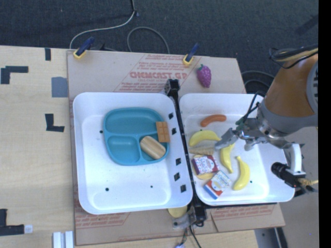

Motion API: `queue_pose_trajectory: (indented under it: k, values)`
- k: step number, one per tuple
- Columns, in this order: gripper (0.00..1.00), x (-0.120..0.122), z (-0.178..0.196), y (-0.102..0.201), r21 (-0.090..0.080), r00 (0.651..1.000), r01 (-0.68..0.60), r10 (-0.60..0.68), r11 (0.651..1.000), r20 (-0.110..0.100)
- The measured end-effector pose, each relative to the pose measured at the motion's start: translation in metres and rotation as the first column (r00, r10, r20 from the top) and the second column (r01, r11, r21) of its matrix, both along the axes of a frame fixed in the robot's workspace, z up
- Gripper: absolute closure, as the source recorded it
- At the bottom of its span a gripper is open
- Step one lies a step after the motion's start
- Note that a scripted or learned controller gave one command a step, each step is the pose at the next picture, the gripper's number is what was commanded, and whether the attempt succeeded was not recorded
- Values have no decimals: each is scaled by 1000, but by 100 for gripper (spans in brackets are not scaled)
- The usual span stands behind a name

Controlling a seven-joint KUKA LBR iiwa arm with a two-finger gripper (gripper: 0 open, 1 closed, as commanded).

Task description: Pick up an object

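Left bin (88, 190): blue tray (124, 138) with bread roll (153, 147). Right bin (258, 192): sausage (213, 120), bananas, packets. Gripper (231, 138) hovers low over middle banana (226, 158), fingers apart, nothing between them. Approach step; next, descend squarely and close.

A dark carpet floor (207, 14) fills the 12 o'clock side, with a thin white cable (111, 27) lying on it. Below it stands a light wooden bench (31, 138) — it carries a brown cardboard sheet (134, 74), held by two clamps (83, 49) at 12 o'clock.
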State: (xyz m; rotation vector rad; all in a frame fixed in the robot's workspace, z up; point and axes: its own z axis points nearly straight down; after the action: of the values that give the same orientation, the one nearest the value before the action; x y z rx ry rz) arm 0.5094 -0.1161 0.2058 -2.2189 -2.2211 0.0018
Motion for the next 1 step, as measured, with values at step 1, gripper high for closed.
queue_pose_trajectory:
  k: [1]
  values:
    - [0, 33, -89, -39, -1, 1000, 2, -2, 1000, -5]
